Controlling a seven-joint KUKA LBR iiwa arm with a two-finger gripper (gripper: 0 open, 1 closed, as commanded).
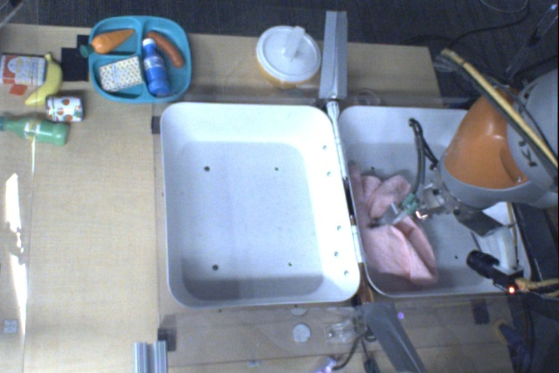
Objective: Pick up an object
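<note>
The pink cloth [393, 227] lies crumpled in the right bin [454, 122], by its left wall. The arm's [489, 155] fingers [410, 210] are down on the cloth's middle w/ some pink cloth pinched between them. Left bin [253, 205] sits beside it on the tabletop [79, 231].

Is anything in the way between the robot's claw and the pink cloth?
Nothing visible. The gripper is right over the pink cloth in the right bin, seemingly touching it. The cloth is the one thing seen lying in that bin, so nothing sits between them.
</note>
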